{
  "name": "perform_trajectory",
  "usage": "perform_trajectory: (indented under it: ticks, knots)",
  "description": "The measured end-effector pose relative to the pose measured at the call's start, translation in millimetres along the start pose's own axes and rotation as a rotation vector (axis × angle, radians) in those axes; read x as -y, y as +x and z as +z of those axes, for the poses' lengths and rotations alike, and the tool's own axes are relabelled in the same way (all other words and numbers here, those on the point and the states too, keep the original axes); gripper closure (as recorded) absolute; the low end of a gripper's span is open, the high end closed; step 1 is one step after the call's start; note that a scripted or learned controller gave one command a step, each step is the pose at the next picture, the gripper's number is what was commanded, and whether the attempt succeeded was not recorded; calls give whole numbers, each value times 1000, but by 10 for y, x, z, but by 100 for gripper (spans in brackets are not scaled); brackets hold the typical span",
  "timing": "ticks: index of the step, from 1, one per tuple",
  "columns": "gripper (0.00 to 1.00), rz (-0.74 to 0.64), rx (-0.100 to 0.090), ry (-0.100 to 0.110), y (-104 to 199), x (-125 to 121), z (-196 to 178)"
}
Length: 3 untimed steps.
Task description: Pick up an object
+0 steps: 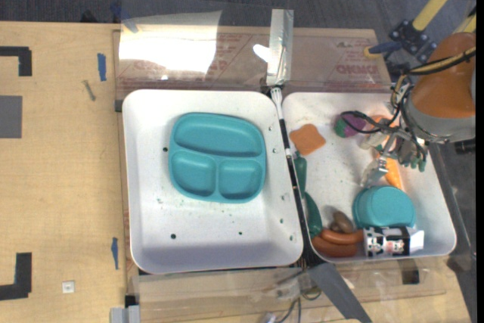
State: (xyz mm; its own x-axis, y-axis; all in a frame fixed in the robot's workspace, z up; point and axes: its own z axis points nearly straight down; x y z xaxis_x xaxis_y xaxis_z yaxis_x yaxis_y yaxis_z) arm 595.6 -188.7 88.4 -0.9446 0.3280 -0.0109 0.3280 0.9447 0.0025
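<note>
Teal divided plate (217, 156) in left bin (144, 163); right bin (442, 227) holds teal cup (384, 208), sausage (338, 240); gripper (392, 151) state unclear.

The pale wooden table (53, 185) carries two shallow white plastic bins side by side. The left white bin (144, 231) sits near the centre; the right white bin (439, 215) touches it at its 3 o'clock side. Black angular markings (19, 60) lie on the tabletop at 9 o'clock, with small strips of blue tape (101, 66) nearby. A sheet of clear plastic (181, 49) lies at 12 o'clock, behind the bins.
</note>
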Motion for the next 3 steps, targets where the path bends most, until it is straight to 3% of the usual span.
perform_trajectory:
  ticks: [1,2,3]
  knots:
    - [0,75,0,-1,293,273,-3]
    - [100,72,10,-2,261,258,-140]
    - [100,62,3,-2,499,-306,-772]
